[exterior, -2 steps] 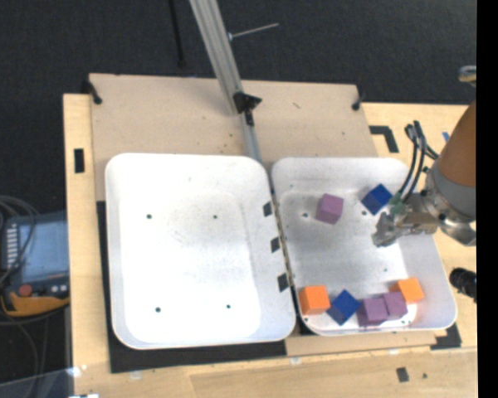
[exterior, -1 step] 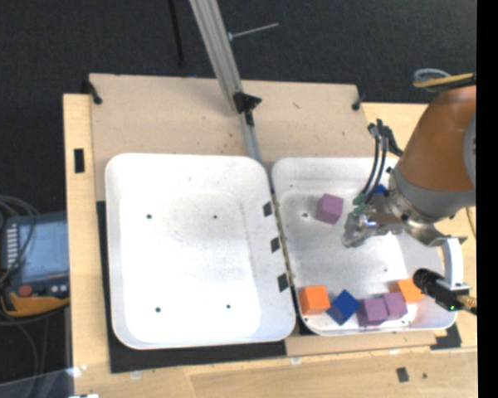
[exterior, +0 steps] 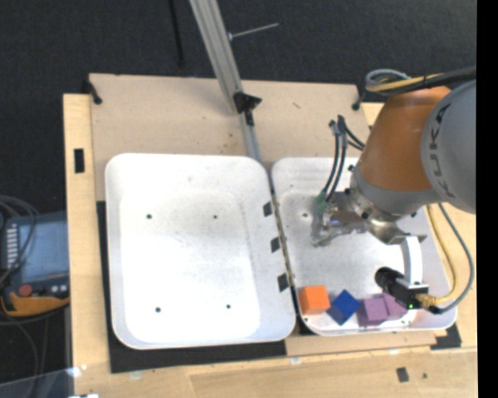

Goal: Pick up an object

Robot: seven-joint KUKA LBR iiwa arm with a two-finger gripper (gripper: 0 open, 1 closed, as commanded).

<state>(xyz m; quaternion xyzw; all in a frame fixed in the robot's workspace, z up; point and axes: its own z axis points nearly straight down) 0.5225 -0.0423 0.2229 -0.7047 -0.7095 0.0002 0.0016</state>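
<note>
Camera view: right bin (exterior: 303, 181) holds orange cube (exterior: 314, 298), blue cube (exterior: 344, 307), purple block (exterior: 378, 310); end effector (exterior: 325, 222) state unclear.

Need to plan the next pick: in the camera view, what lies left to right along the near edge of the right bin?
Orange block → blue block → purple block, all in the right bin.

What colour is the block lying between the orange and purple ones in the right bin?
Blue; the block shows in the camera view, near the right bin's front edge.
</note>
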